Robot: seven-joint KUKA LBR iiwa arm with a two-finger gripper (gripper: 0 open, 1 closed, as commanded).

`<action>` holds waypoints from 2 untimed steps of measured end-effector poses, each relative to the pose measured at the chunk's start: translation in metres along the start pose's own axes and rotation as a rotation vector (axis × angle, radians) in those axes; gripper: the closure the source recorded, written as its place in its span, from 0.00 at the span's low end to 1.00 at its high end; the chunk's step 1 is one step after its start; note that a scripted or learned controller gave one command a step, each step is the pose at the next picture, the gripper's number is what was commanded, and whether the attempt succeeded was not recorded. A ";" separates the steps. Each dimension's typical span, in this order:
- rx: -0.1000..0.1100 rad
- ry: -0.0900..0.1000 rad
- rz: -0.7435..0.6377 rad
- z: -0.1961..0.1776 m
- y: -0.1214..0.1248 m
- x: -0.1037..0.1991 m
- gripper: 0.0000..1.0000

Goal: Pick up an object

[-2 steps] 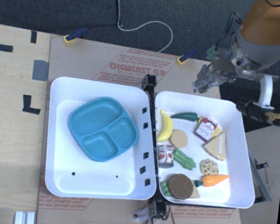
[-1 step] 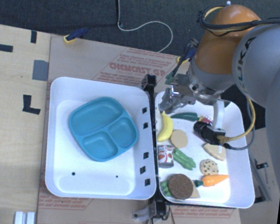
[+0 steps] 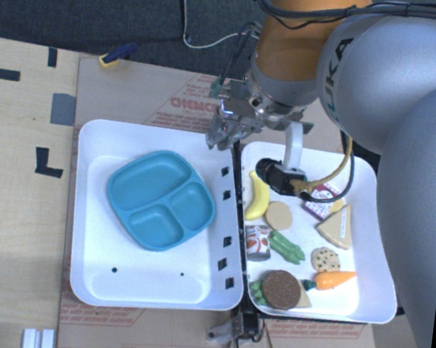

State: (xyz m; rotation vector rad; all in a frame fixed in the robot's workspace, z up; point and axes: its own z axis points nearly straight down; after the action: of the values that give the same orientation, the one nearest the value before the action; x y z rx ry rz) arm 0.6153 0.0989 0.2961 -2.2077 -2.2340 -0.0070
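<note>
My gripper (image 3: pixel 227 135) hangs over the back end of the divider between the two bins, near the back rim. I see nothing held in it. Below and to its right, a yellow banana (image 3: pixel 257 198) lies in the right bin (image 3: pixel 373 297). Beside the banana is a round tan biscuit (image 3: pixel 279 215). A small can (image 3: pixel 257 242), a green pea pod (image 3: pixel 286 247), a chocolate-chip cookie (image 3: pixel 324 260), an orange carrot (image 3: pixel 334 279), a burger (image 3: pixel 281 290), a sandwich wedge (image 3: pixel 338 227) and a red-and-white packet (image 3: pixel 323 195) lie there too.
A blue divided plate (image 3: pixel 160 199) lies in the left bin (image 3: pixel 85 215), with bare white floor in front of it. The arm's grey body looms over the right bin's back right corner. Cardboard and bench surround the bins.
</note>
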 end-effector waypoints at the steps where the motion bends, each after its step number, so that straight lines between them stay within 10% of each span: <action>1: 0.013 -0.006 0.015 0.075 -0.038 -0.051 1.00; 2: -0.011 -0.004 0.012 -0.071 -0.025 -0.080 1.00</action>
State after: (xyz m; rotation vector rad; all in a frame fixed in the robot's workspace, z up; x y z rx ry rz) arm 0.5910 0.0180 0.3670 -2.2288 -2.2282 -0.0143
